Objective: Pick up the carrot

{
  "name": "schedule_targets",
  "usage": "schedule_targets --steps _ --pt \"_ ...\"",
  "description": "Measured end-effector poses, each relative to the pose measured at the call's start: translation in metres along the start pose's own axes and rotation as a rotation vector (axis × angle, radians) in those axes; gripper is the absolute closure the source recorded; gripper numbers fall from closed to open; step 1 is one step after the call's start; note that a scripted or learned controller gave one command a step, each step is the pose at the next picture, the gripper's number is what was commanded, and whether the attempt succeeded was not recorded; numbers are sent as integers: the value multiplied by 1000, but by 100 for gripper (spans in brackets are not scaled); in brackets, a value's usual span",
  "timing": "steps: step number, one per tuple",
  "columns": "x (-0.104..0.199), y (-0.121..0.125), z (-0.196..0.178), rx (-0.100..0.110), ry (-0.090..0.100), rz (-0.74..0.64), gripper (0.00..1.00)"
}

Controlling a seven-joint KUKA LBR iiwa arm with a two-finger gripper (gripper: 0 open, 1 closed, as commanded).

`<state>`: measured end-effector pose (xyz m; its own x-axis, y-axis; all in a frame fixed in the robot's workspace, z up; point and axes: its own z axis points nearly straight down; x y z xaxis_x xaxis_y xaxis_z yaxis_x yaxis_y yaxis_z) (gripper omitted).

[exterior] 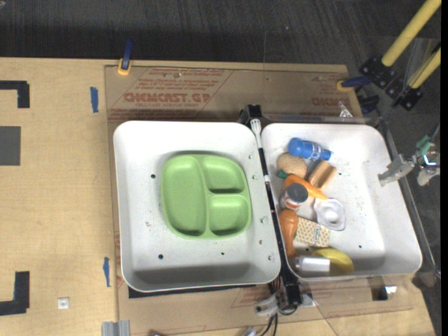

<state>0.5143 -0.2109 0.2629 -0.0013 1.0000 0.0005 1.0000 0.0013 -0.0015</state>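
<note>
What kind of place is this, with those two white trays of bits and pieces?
Probably a robotics lab test bench: two shallow white bins on a cardboard-covered bench marked with blue tape, one bin holding a green divided plate, the other toy-like clutter.

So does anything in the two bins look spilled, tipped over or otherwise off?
Nothing looks spilled. The toys are heaped against the left wall of the right bin, with the carrot partly buried beneath them. The green plate lies flat in the left bin.
</note>
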Motion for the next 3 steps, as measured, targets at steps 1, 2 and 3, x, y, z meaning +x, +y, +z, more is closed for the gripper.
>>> schedule_targets --steps 1,2,3 --pt "55 -36 131 3 3 -398 0" --pt "119 89 142 -6 2 -313 0" --pt "109 77 162 -9 -4 -288 0"
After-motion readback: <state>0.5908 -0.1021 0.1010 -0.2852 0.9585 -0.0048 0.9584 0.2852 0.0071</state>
